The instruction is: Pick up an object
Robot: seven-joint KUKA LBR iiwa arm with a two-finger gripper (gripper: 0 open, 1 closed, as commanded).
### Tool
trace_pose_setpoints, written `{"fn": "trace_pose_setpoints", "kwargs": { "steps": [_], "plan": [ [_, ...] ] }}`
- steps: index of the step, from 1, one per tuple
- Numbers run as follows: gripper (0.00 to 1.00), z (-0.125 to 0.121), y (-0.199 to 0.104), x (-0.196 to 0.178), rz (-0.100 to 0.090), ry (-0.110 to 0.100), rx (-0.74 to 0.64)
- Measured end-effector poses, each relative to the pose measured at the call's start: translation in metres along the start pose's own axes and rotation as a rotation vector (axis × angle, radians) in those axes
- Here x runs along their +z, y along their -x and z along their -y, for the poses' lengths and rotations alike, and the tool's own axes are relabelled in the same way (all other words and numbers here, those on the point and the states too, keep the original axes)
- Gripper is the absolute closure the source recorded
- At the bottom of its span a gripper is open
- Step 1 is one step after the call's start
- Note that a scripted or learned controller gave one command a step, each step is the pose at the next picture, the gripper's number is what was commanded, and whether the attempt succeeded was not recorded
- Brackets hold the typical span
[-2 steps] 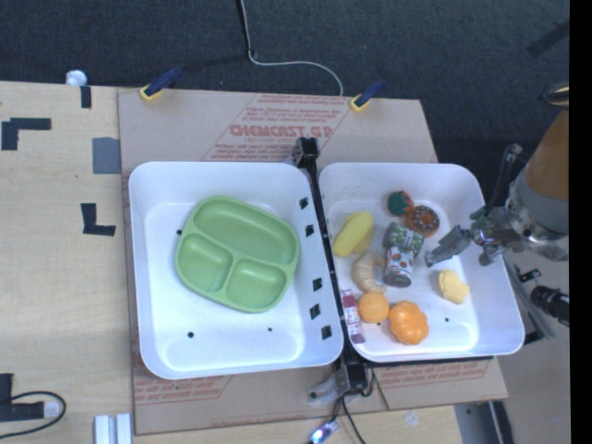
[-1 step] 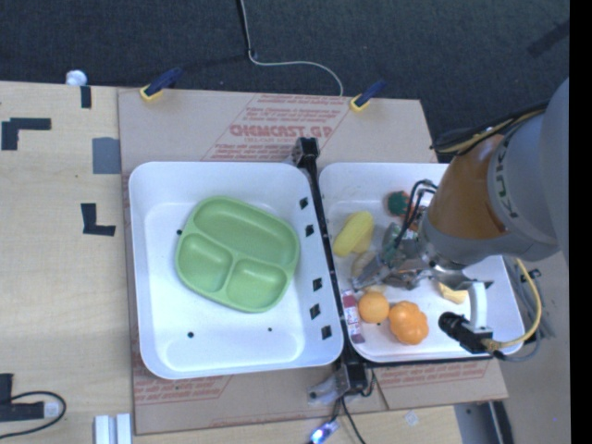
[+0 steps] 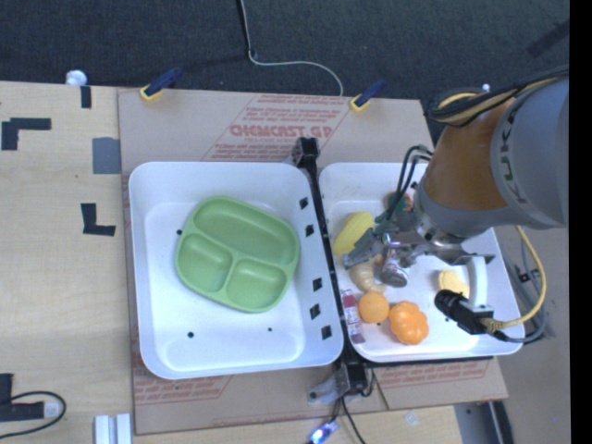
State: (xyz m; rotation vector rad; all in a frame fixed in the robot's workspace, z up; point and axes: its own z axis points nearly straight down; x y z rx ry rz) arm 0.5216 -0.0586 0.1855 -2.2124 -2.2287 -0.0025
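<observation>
Your gripper (image 3: 384, 262) hung low in the right bin (image 3: 504, 340); finger spread unclear. One yellow pepper (image 3: 352, 232) just beside it, two orange fruits (image 3: 374, 306) nearer the front. One green tray (image 3: 238, 253) left.

The green three-compartment plastic plate (image 3: 239, 252) looks smooth and matt. Both shallow white plastic bins (image 3: 148, 248) have a slight sheen. Beneath lies printed brown cardboard (image 3: 268, 128), matt, on a pale wood-look table (image 3: 46, 294).

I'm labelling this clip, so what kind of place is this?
Probably a robot lab test bench, not a kitchen: two white bins sit on cardboard clipped to a table, a cable trails across, and the arm works over toy food.
</observation>
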Motion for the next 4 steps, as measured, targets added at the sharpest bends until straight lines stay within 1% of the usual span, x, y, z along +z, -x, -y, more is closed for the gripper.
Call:
{"fn": "trace_pose_setpoints", "kwargs": {
  "steps": [1, 2, 3, 4],
  "plan": [
    [0.0, 0.04, -0.017, 0.004, 0.001, -0.01, 0.006],
    [0.0, 0.032, -0.018, 0.004, 0.002, -0.007, 0.006],
    [0.0, 0.003, -0.057, 0.004, 0.001, -0.006, 0.001],
    [0.0, 0.036, -0.078, -0.1, 0.002, 0.001, 0.003]
  ]
}}
